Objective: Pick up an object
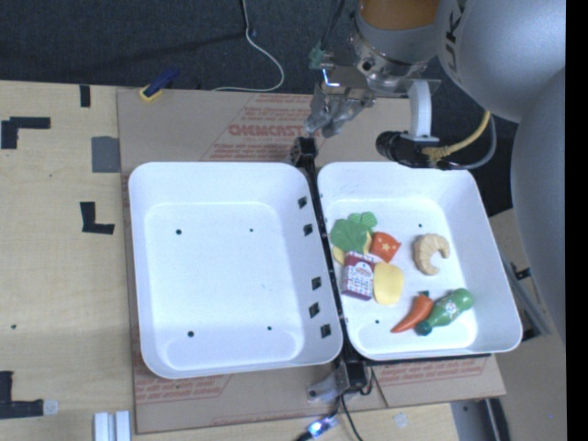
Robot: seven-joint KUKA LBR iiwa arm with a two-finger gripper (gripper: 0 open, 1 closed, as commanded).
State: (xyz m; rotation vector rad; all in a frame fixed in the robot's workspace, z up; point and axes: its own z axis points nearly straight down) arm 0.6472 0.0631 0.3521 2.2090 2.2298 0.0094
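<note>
You see two smooth, glossy white plastic bins (147,246) on a matt brown cardboard sheet (230,136), over a pale wood-look desk (55,274). The toy food, such as the green bottle (447,309), looks like shiny plastic. The arm's grey shell (514,35) is smooth with a satin sheen.

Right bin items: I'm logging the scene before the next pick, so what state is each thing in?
claw: raised behind the bins
croissant: lying loose
carrot: lying, touching the green bottle
green bottle: on its side
red packet: lying flat
left bin: sitting on the cardboard
</note>
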